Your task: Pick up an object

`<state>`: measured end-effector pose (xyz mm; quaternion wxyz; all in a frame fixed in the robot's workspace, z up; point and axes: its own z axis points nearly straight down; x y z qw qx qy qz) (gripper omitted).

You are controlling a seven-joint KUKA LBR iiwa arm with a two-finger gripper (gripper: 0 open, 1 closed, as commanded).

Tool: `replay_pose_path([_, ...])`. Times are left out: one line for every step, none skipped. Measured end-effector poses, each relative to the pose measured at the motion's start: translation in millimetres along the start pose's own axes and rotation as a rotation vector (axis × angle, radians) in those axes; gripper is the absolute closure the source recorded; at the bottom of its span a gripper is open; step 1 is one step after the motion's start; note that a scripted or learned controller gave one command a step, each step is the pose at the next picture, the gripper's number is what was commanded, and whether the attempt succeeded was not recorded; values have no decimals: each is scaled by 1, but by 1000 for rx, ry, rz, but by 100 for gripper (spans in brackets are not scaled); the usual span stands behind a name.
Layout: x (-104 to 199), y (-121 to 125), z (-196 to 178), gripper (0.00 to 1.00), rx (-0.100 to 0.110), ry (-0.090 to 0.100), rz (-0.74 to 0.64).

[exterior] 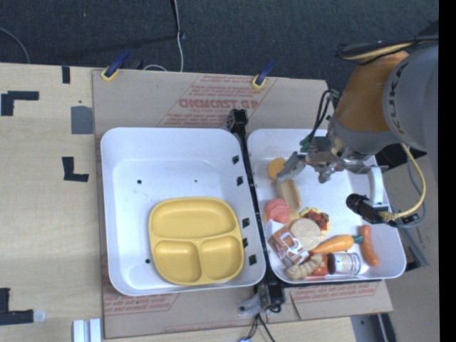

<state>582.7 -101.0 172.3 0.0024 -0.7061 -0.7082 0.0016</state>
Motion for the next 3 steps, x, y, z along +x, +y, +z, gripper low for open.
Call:
replay_pose_path([-3,28,93,0,-4,-2,0])
replay_pose_path([-3,28,78,100,-5,-1,1])
replay_pose_path([69,-19,-57,100,-11,2,-5])
